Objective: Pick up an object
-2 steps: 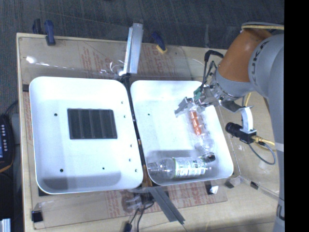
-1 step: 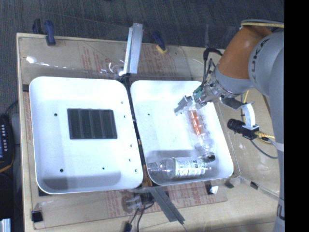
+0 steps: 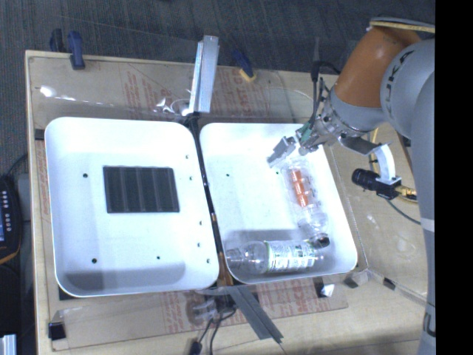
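Note:
My gripper [image 3: 284, 151] hangs over the back right part of the right bin [image 3: 244, 146]. Just in front of it a clear bottle with an orange label [image 3: 301, 191] lies pointing front to back, its far end close under the gripper. A second clear bottle with a pale label and dark cap [image 3: 277, 256] lies crosswise along the bin's front wall. The two bottles meet near the front right corner. I see nothing held in the gripper.
The left bin [image 3: 66, 198] holds a flat dark ribbed rectangle [image 3: 140, 189] near its middle. A metal bar [image 3: 204, 72] stands upright behind the seam between the bins. Blue clamps [image 3: 75, 49] sit on the bench's back edge.

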Action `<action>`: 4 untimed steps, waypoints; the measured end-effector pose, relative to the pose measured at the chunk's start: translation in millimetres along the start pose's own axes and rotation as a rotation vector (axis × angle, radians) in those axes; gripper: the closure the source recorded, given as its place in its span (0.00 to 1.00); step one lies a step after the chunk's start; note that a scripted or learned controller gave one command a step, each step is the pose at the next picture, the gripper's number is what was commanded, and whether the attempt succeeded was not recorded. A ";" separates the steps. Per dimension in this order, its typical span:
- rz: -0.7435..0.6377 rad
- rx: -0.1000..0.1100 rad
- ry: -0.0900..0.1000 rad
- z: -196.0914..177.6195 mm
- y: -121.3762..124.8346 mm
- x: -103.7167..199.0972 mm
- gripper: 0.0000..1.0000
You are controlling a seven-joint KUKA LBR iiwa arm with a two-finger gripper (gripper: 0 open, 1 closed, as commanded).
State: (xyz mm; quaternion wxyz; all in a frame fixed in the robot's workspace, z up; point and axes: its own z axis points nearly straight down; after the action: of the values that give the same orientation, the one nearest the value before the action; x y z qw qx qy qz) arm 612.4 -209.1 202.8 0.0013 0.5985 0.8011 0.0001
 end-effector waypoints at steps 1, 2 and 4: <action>-0.099 0.003 0.003 6.2 -1.3 1.3 0.00; -0.150 0.000 0.000 19.2 13.7 -2.8 0.00; -0.279 0.001 0.001 10.9 -5.7 2.3 0.00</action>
State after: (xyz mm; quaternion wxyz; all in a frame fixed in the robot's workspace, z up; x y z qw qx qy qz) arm 606.4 -208.5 191.9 0.0006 0.4814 0.8765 -0.0004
